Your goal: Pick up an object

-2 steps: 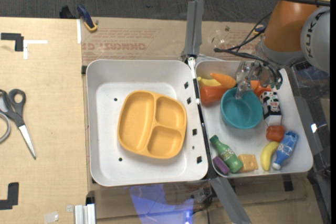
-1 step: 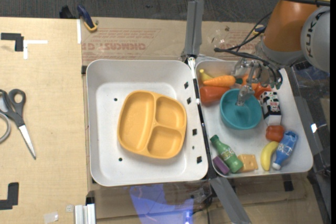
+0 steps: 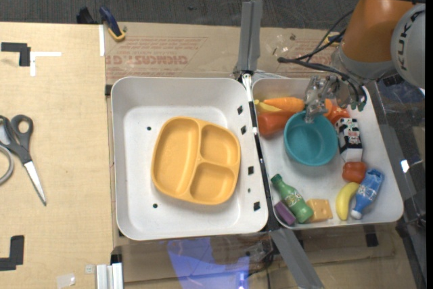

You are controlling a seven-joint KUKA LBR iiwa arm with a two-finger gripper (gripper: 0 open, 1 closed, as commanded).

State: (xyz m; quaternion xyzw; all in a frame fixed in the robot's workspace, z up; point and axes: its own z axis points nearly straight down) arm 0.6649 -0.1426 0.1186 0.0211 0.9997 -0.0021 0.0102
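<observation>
1. Camera view, right of frame: two-finger metal gripper [image 3: 316, 105] hovering over far rim of round teal plastic bowl [image 3: 310, 141] in right white bin [image 3: 391, 166].
2. Jaw state: cannot tell.
3. Left white bin [image 3: 128, 166]: yellow three-compartment plastic plate [image 3: 195, 160].

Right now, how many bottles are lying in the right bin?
2. A green bottle lies near the front edge of the right bin, left of the cheese wedge. A blue bottle lies at the front right, beside the banana. The arm may hide others.
</observation>
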